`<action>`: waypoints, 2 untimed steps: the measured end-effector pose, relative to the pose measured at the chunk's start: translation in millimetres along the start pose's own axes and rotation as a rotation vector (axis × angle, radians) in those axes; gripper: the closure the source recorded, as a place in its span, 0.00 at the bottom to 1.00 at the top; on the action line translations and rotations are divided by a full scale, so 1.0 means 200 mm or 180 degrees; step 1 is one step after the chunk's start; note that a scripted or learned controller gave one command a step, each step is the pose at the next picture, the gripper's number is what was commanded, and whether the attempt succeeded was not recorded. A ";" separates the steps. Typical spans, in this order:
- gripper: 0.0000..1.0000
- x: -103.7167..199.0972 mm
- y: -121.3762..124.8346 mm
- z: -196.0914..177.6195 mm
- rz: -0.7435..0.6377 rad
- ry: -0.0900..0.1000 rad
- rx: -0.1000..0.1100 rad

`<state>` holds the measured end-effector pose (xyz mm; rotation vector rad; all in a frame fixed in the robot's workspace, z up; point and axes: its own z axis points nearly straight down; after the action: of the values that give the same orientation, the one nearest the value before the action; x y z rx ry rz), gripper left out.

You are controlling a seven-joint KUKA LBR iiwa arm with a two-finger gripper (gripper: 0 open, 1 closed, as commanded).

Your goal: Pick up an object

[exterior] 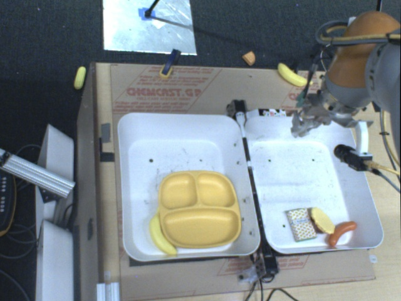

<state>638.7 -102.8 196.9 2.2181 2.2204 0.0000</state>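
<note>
My gripper (302, 128) hangs over the far edge of the right bin (294, 168), pointing down, with nothing seen between its fingers. At that bin's near right corner lie a patterned square packet (301, 224), a pale yellow slice-shaped piece (322, 220) and an orange sausage-shaped toy (342, 232). The left bin (182, 137) bears a yellow divided plate (199, 208) with a yellow banana (160, 236) against its near left rim.
Another yellow banana (291, 74) lies on the bench behind the right bin. A small orange piece (249, 58) and a yellow object (79, 77) lie off the bench at the back. A central divider rail (249, 168) separates the bins.
</note>
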 end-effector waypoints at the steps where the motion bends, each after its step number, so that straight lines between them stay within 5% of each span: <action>1: 1.00 0.40 0.04 0.00 -0.0014 0.0012 -0.0001; 2: 1.00 0.14 0.02 -0.04 0.0000 0.0001 -0.0002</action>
<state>641.7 -74.0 205.1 2.2178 2.2203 0.0013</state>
